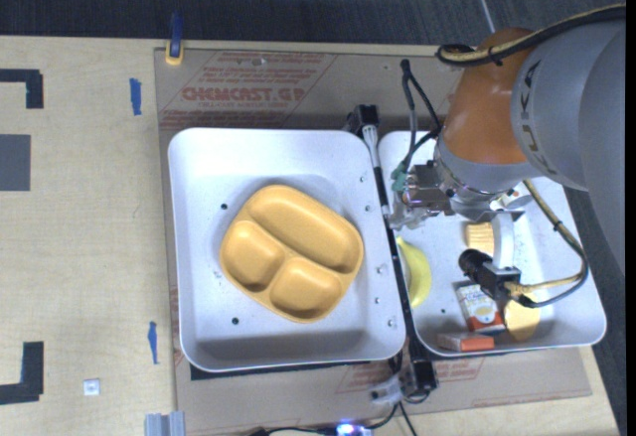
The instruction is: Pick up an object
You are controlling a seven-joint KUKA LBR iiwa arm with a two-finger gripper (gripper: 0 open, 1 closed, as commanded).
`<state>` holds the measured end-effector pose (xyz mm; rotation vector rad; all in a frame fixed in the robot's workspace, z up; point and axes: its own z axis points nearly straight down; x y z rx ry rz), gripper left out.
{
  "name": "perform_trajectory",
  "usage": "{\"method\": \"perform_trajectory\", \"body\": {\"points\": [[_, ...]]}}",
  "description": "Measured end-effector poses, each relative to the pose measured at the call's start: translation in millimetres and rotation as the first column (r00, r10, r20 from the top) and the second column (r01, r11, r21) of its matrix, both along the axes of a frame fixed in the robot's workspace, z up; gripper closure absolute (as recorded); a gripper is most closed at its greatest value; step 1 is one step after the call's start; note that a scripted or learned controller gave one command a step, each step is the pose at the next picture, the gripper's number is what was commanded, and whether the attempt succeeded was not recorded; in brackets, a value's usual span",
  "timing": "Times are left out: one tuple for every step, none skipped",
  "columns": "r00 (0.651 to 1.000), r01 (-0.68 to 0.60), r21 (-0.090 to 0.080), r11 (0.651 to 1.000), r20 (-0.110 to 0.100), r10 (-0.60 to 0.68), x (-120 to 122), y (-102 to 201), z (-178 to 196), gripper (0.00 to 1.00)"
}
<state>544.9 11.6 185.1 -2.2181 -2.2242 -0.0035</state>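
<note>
My gripper [405, 210] hangs low over the left side of the right bin [581, 310], close to the wall it shares with the left bin. Just below it in the view lies a yellow banana [418, 271] along that wall. A small orange and white carton [479, 309] sits near the bin's front. A yellow rounded piece [524, 322] lies right of the carton. Behind them a pale yellow block [480, 235] is partly hidden by the arm. A thin orange-red item [467, 343] rests against the front wall.
The left bin [199, 166] holds a large yellow plate [289, 251] with three compartments. The arm's grey and orange body [497, 116] covers the back half of the right bin. Cables run along the gap between the bins.
</note>
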Motion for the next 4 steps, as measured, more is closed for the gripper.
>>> {"method": "perform_trajectory", "body": {"points": [[1.0, 0.003, -0.002, 1.0, -0.002, -0.003, -59, -61, 0, 1.0], [1.0, 0.003, -0.001, 1.0, -0.002, -0.003, -59, -60, 0, 0.0], [1.0, 0.004, -0.004, 1.0, 0.006, -0.004, -63, -107, -89, 0.0], [1.0, 0.008, -0.01, 1.0, 0.009, -0.008, -63, -108, -98, 0.0]]}}
